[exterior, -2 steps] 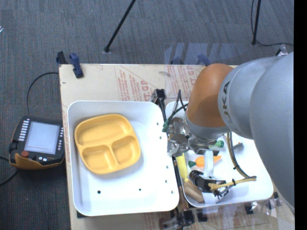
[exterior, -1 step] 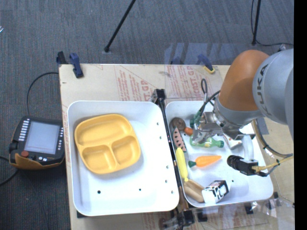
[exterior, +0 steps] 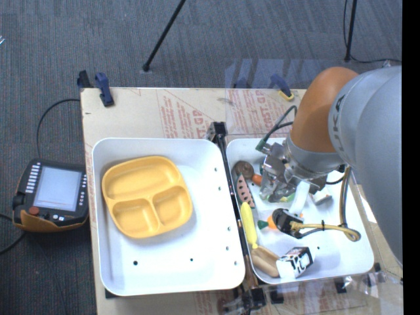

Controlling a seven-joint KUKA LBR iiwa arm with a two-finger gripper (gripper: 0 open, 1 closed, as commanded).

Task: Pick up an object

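My gripper [exterior: 278, 188] is low in the right bin [exterior: 357, 253], near its upper middle, under the grey arm with the orange band. Just left of it lie a brown round-headed utensil [exterior: 241, 170] and a dark brown strip [exterior: 245, 191]. A yellow banana-shaped piece [exterior: 249, 223] lies along the bin's left wall, with a small orange piece [exterior: 262, 225] beside it. A tan bun-like item [exterior: 265, 261] and a white box with black marks [exterior: 295, 261] rest at the front. What sits directly under the gripper is hidden.
The left bin [exterior: 118, 268] holds a yellow divided plate [exterior: 146, 195]. A dark divider [exterior: 231, 189] separates the two bins. A handheld control pad [exterior: 52, 195] lies on the floor, left of the bench.
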